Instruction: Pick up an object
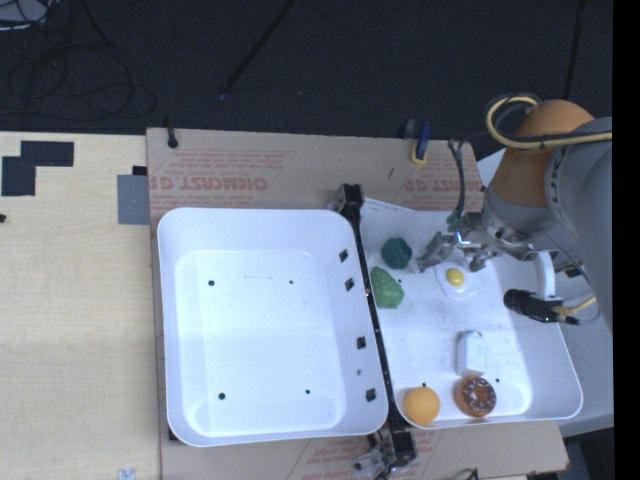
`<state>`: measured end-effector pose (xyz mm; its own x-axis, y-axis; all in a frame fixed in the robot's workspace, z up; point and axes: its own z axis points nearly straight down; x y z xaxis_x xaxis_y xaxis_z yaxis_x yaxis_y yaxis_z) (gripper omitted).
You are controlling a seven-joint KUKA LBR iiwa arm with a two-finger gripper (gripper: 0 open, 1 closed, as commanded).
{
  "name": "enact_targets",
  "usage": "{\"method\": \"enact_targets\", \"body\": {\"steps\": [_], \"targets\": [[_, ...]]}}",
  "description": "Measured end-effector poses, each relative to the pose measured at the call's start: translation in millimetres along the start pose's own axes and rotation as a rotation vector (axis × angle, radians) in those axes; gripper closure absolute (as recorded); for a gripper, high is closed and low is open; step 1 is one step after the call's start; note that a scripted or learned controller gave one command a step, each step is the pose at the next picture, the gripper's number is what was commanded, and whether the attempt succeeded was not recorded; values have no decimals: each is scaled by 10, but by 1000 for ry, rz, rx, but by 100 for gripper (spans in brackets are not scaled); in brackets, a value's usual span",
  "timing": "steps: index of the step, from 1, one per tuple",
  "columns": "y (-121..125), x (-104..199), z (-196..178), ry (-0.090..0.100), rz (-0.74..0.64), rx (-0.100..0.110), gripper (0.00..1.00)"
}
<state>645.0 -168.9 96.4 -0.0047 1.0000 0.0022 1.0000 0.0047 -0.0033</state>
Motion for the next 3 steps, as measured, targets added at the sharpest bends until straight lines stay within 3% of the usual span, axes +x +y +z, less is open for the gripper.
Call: {"method": "enact_targets", "body": {"steps": [1, 2, 3], "targets": [[3, -474, -1635, -10, 6, -18, 0], [-606, -420, -4097, -8, 5, -19, 0], [-582, -399, -4076, -3, -1, 0, 100]]}}
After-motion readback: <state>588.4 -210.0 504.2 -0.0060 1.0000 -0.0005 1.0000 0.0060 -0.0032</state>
